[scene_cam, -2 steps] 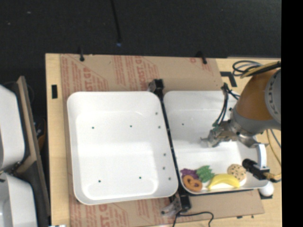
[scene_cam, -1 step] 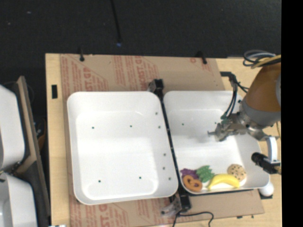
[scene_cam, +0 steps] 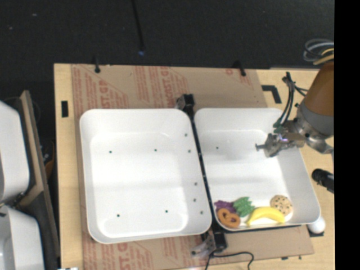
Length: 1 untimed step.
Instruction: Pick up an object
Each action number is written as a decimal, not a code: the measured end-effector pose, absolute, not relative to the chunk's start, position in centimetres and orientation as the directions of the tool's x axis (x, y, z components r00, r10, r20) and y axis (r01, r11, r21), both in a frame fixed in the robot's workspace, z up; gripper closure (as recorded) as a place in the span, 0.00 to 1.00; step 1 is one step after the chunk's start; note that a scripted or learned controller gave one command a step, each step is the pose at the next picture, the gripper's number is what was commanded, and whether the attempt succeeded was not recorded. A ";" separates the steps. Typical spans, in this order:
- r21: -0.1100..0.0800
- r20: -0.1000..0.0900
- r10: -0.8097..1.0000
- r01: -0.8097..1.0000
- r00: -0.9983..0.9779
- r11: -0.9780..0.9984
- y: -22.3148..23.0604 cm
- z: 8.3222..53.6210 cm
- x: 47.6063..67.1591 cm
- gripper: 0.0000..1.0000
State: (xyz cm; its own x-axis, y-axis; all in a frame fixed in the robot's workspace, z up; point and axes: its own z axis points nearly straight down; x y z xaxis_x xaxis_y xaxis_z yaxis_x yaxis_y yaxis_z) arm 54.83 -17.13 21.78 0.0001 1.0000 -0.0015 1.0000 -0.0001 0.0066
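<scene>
Hovering over the right shallow white bin [scene_cam: 292, 173], the grey two-finger gripper [scene_cam: 271, 148] touched nothing; I cannot tell its spread. A yellow banana [scene_cam: 265, 215], round cookie [scene_cam: 281, 205], purple grapes [scene_cam: 224, 206], green leafy piece [scene_cam: 244, 205] and brown pretzel [scene_cam: 229, 219] lay near the bin's front edge, well apart.

bins: 2, left bin [scene_cam: 90, 134], right bin [scene_cam: 236, 117]
banana [scene_cam: 264, 215]: 1
cookie [scene_cam: 281, 205]: 1
grapes [scene_cam: 223, 205]: 1
green leafy piece [scene_cam: 244, 206]: 1
pretzel [scene_cam: 228, 219]: 1

We see even overhead light that nearly washes out the white bins [scene_cam: 140, 173], while the far floor stays dark. The frame is soft and grainy, and the gripper [scene_cam: 274, 145] casts a faint shadow.
</scene>
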 end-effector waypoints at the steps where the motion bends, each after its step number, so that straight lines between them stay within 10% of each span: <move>1: 0.004 -0.001 1.000 1.000 0.000 0.000 -17.2 25.1 54.9 1.00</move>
